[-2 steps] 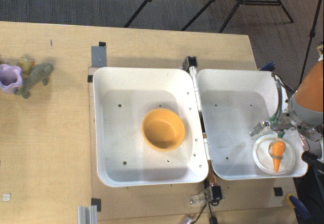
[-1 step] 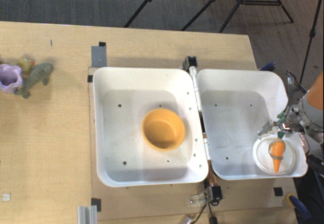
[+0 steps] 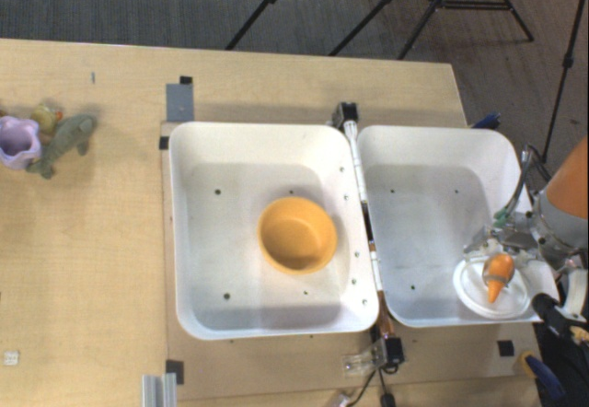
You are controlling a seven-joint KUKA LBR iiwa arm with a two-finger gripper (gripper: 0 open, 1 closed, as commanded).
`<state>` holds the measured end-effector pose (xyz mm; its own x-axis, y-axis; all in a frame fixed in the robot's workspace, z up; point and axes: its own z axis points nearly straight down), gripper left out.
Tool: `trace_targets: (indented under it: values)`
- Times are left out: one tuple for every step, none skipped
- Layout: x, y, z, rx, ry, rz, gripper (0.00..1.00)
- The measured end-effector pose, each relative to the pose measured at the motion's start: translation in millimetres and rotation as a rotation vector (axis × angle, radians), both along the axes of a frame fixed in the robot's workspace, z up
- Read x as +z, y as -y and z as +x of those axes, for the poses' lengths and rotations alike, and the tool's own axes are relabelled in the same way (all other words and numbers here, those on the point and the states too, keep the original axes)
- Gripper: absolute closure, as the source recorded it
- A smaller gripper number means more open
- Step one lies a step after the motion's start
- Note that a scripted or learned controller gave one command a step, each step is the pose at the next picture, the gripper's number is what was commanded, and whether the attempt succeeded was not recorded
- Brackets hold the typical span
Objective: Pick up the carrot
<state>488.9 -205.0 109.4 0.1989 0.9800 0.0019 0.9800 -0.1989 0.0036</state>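
Note:
A small orange carrot [image 3: 498, 275] with a green top lies on a white plate [image 3: 474, 296] in the front right corner of the right bin [image 3: 433, 212]. My gripper [image 3: 511, 241] hangs right over the carrot's green end, at the bin's right wall. The grey wrist and its orange band [image 3: 569, 177] rise behind it at the frame's right edge. I cannot make out whether the carrot is touched or held.
An orange bowl [image 3: 297, 233] sits in the middle of the left bin [image 3: 212, 212]. A purple cup [image 3: 18, 140] and a grey-green toy [image 3: 64, 140] lie on the bench at the far left. Cables and clamps sit at the bins' front edge.

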Motion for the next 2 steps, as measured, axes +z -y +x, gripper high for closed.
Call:
trace_targets:
  values:
    - [-20, -7, 2, -0.01, 0.007, 0.0, 0.0]
    - [-9, -7, 5, -0.007, 0.015, -0.004, 1.0]
